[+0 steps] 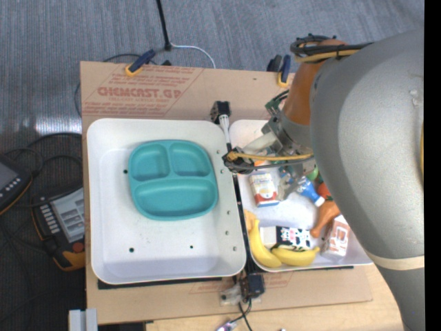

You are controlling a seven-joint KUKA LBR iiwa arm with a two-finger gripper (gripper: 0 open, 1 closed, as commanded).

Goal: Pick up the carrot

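Single frame, overhead slant.

Arm (372, 150): the grey body enters from 3 o'clock and covers most of the right bin (242, 127). The orange band (302, 102) sits at the bin's 12 o'clock edge. Below the band, the gripper (284, 150) is over the bin's upper half, tangled in view with a yellow cable (269, 158) that runs toward 9 o'clock. Whether the gripper is open, closed or holding anything: cannot tell, as wiring and the arm body mask it.

Carrot (322, 218): an orange, elongated piece in the right bin, at about 4 o'clock from the bin's centre. It lies at a slant, right against the edge of the arm's outline, and is partly hidden by it. It is apart from the gripper, toward 5 o'clock of it.

Other contents of the right bin:
- banana (275, 255) curved along the 6 to 7 o'clock rim
- black-and-white packet (295, 238) just above the banana
- small red-and-white carton (264, 188) near the 9 o'clock wall
- red-and-white box (336, 240) just beside the carrot, at its 5 o'clock

Left bin (96, 185): holds a teal divided plate (172, 179), lying flat just above centre.

Both bins rest on a cardboard sheet (138, 92).
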